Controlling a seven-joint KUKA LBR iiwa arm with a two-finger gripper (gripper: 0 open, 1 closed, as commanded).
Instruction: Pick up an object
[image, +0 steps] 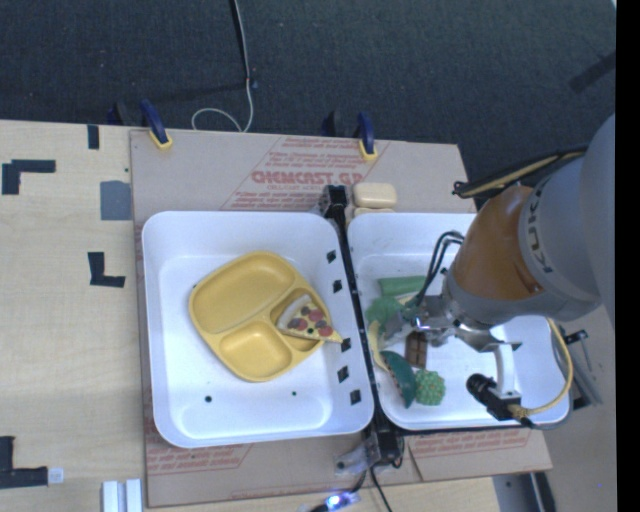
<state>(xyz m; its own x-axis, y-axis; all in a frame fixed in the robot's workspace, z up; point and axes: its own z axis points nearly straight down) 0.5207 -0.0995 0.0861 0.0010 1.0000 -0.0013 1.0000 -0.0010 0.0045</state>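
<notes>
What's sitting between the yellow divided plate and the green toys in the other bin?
In the camera view, the black divider where the two bins meet lies between the yellow plate and the green toys.

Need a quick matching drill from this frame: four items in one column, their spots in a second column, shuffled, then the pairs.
Items:
1. yellow divided plate
2. pizza slice
3. broccoli piece
4. beige block

Places:
A. on the cardboard just behind the bins, near the divider
B. right bin, near its front edge
C. in the left bin, on its floor
D. in a compartment of the plate, on the side nearest the divider

Pairs: 1-C, 2-D, 3-B, 4-A
</notes>
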